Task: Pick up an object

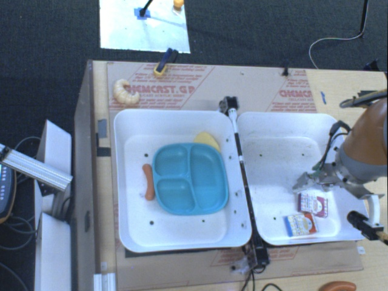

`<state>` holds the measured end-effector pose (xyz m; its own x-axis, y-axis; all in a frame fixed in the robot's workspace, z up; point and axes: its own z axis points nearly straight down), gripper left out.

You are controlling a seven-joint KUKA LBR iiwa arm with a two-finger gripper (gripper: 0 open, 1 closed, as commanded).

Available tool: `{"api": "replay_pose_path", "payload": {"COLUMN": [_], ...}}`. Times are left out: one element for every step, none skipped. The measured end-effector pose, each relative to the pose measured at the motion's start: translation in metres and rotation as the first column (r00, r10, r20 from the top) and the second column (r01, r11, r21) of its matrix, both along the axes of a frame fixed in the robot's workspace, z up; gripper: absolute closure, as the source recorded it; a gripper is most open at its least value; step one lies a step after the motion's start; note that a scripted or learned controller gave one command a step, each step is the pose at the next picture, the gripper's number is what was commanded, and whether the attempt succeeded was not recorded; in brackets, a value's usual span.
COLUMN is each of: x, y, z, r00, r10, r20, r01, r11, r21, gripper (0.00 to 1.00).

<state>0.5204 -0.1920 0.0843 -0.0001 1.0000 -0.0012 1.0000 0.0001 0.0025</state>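
Observation:
Two small cartons lie in the right bin [273, 156] near its front right corner: a red and white one [314, 204] and a blue and white one [301, 224], side by side and almost touching. My gripper [316, 182] hangs just behind the red and white carton, low over the bin floor, with the grey and orange arm [367, 144] reaching in from the right. No object shows in the gripper. In the left bin [130, 162] a blue divided plate [190, 179] lies in the middle. An orange sausage [148, 182] is at its left and a yellow piece [207, 140] peeks out behind it.
A black divider rail [238, 156] runs between the two bins. On the bench behind the left bin lie a cream curled toy [125, 91] and a yellow and blue tool [163, 62]. A cable loops from the arm's wrist [332, 139].

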Motion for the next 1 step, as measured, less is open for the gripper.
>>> {"api": "replay_pose_path", "payload": {"x": [0.0489], "y": [0.0467], "z": [0.0732], "r00": [1.000], "r10": [0.003], "r20": [0.001], "r01": [-0.003], "r11": [1.000], "r21": [0.001], "gripper": [0.00]}}
